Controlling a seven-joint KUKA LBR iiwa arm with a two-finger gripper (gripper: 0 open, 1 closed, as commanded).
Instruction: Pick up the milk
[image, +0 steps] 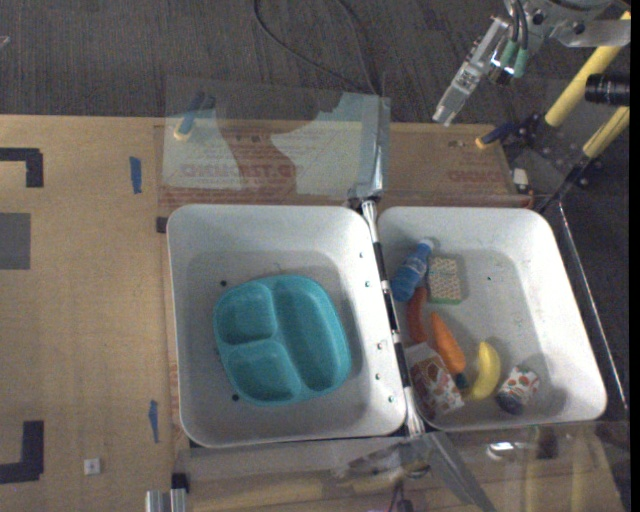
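1. Two shallow white bins sit side by side on the counter (90, 330), their inner rims touching along a seam down the middle.
2. The left bin (190, 250) holds a teal divided plate (282, 340), set near the centre with bare white floor on all sides of it.
3. The right bin (560, 290) has its things crowded along the left wall and the near edge; its far-right half is open floor.
4. The milk (435, 380), a small carton with a printed face, lies in the near-left corner of the right bin, tight against the rim beside the seam.
5. Just beside the carton an orange carrot (447, 343) lies at a slant, and a yellow banana (486, 369) curves next to it on the right.
6. A small printed cup (517, 389) rests near the front rim, right of the banana.
7. A blue bottle (411, 270) leans along the left wall farther back, with a small green-and-tan sponge (445, 280) just beside it.
8. The tool (450, 104) hangs at the top right, well apart from both bins and beyond their far rims, over the cardboard strip behind them.
9. Its fingers point down and to the left; I cannot tell how far apart they stand, and nothing shows between them.
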